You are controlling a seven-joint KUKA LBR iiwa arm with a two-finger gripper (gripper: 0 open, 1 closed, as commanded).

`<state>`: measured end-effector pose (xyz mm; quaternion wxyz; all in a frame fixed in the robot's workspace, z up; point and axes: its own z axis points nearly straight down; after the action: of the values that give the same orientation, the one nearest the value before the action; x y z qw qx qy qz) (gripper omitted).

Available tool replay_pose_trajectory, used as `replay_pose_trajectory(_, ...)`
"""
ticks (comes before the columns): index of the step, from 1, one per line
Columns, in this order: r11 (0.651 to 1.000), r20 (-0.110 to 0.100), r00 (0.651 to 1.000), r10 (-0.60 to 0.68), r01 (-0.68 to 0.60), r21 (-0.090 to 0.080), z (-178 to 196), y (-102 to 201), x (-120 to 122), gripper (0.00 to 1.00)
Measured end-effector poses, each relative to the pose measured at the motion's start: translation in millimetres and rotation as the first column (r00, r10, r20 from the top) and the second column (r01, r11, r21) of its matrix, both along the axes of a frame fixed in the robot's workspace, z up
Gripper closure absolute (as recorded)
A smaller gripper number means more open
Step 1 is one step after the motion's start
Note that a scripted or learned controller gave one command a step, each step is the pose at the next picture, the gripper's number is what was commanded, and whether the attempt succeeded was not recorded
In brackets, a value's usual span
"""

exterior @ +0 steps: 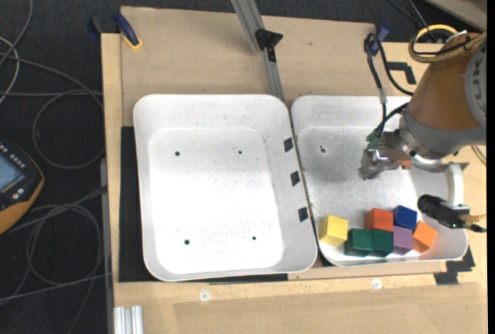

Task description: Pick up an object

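Note:
Several coloured blocks lie in a cluster at the near edge of the right bin (340, 124): a yellow block (334, 229), a green block (368, 241), a red-orange block (379, 219), a blue block (405, 216), a purple block (403, 238) and an orange block (425, 234). My gripper (374, 165) hangs over the middle of the right bin, above and behind the cluster. Nothing shows between its fingers. The orange-banded wrist (445, 97) rises behind it at the right.
The left bin (155, 124) stands beside the right one, with a raised divider edge (298, 178) between them. A metal pole (247, 8) slants up from the back of the bench. Blue clamps sit at the back corners. Cables trail on the floor at left.

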<state>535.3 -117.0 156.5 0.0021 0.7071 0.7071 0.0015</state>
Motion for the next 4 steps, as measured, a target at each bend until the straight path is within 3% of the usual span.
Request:
replay_pose_trajectory(2, 1.000, 0.004, 1.000, 0.002, -0.002, -0.001, 115.8, 7.8, -0.5, 1.00)
replay_pose_trajectory(3, 1.000, -0.001, 1.000, 0.002, -0.002, 0.000, 127.2, 8.0, 0.5, 1.00)
replay_pose_trajectory(4, 1.000, -0.008, 1.000, 0.006, -0.006, 0.004, 115.0, 67.4, -13.2, 1.00)
